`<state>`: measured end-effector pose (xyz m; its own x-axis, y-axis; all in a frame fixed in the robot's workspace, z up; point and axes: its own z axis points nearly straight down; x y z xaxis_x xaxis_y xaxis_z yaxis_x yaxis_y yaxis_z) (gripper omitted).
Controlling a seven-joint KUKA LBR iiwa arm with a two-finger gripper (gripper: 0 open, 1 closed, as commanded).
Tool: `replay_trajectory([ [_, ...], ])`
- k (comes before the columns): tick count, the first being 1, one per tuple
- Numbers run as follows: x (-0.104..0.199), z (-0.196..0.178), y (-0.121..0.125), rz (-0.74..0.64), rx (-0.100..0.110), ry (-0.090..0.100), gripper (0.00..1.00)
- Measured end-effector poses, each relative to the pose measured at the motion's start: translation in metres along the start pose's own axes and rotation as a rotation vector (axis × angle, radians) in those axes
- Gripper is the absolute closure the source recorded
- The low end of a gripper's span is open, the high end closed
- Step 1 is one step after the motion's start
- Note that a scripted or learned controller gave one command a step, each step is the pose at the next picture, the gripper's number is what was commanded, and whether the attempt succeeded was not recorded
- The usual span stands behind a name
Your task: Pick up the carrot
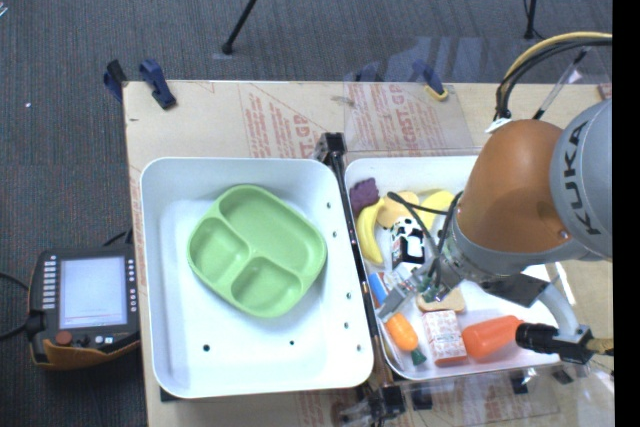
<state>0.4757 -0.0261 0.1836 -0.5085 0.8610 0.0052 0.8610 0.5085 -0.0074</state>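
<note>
You've got two bins on the counter (250, 110): left bin (160, 315) holds a divided plate (258, 250) at center. Right bin (400, 370) is crowded: carrot (402, 331) at its lower left, box (443, 335) just right of it, bananas (372, 227) toward frame top. Gripper (418, 287) sits above the carrot.
</note>
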Motion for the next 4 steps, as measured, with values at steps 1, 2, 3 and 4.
replay_trajectory([
  [1,0.028,0.000,0.017,0.358,-0.001,-0.001,0.00],
  [2,0.002,0.000,0.001,0.046,0.000,0.000,0.00],
  [3,0.033,0.000,0.020,-0.459,-0.001,0.000,0.00],
  [4,0.005,0.034,0.011,-0.483,-0.030,-0.004,0.00],
])
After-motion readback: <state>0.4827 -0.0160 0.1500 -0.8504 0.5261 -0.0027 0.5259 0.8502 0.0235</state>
